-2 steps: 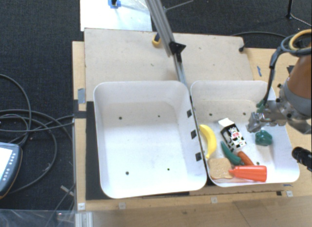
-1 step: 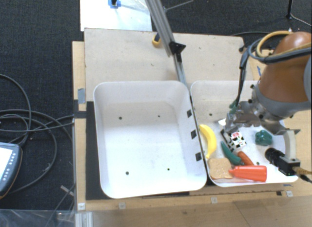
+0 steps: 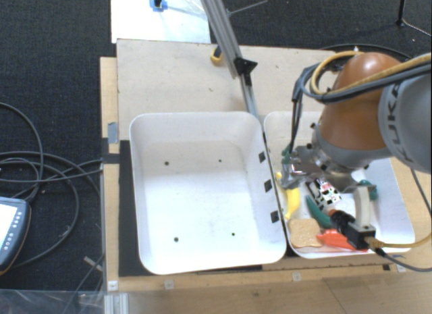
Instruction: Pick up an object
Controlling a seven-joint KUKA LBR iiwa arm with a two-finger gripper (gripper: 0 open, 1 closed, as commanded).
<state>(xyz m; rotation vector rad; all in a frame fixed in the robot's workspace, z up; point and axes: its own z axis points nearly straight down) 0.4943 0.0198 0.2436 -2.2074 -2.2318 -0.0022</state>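
Orange-banded arm point(image 3: 368, 103) over right bin point(image 3: 398, 218); claw state untellable; crowded yellow piece point(image 3: 293, 201), tan slab point(image 3: 305, 233) risk a mis-grab.

The two bins point(image 3: 196, 191) look like smooth white plastic with a dull sheen. The tabletop point(image 3: 175, 76) is pale, matt board, like unfinished fibreboard. The arm's orange band point(image 3: 358, 93) is glossy. A slanted pole point(image 3: 219, 19) looks like brushed metal. The floor point(image 3: 54, 36) is dark, rough carpet.
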